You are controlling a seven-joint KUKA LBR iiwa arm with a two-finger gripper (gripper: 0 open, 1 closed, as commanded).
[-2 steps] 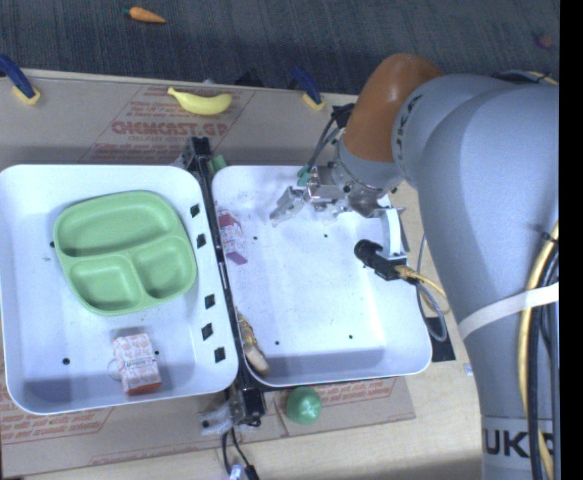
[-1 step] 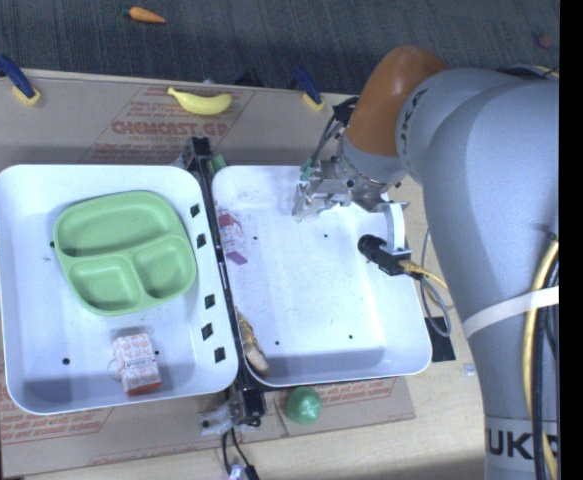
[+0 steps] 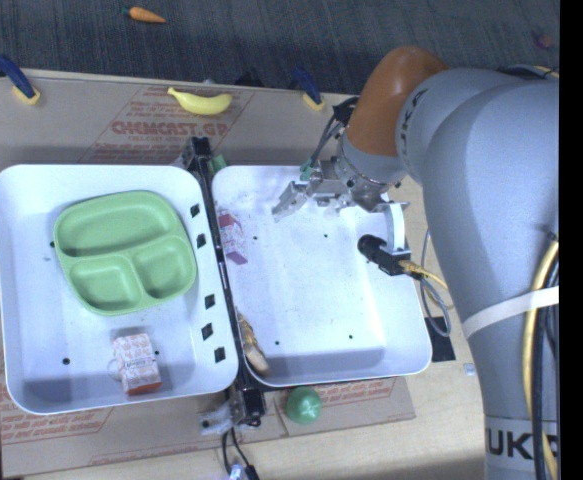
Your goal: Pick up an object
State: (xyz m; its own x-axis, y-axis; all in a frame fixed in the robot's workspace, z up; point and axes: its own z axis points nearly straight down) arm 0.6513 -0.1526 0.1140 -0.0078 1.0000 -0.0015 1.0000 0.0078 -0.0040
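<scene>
My gripper (image 3: 296, 198) hangs over the far part of the right bin (image 3: 371, 358), near its back wall, at the end of the grey arm with the orange band. A small red and white packet (image 3: 229, 234) lies against the right bin's left wall, a short way to the left of and nearer than the gripper. A small tan object (image 3: 252, 351) rests in that bin's near left corner. In the left bin (image 3: 11, 298) are a green divided plate (image 3: 123, 249) and a red and white wrapped box (image 3: 135, 361). I see nothing held at the gripper.
A yellow banana (image 3: 201, 99) lies on the cardboard behind the bins. A green ball (image 3: 304, 405) sits in front of the right bin. Blue clamps (image 3: 19, 78) hold the board's back edge. A black clip strip (image 3: 209, 258) runs between the bins.
</scene>
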